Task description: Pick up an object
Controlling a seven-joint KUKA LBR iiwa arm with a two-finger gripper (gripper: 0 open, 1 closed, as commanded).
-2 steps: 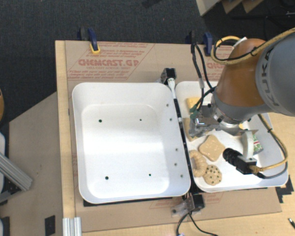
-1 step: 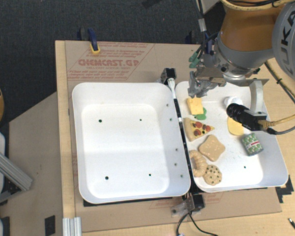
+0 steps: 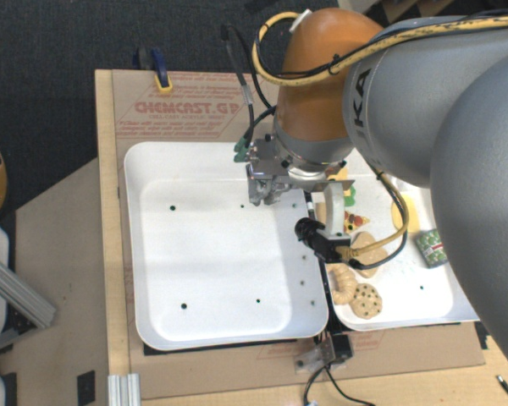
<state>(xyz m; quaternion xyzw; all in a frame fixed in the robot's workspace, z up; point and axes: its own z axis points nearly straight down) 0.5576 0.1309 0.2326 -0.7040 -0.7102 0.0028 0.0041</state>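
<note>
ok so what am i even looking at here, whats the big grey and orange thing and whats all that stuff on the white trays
The big grey and orange thing is a robot arm, seen from a camera fixed above the bench and looking down at a slant. The arm reaches in from the right. At its end is a gripper, hanging over the inner edge of the left bin. Whether it holds anything cannot be seen. The right bin holds small items, partly hidden by the arm: a cookie, a green packet, a yellow piece and others too small to name. Its job is to pick one up.
</note>
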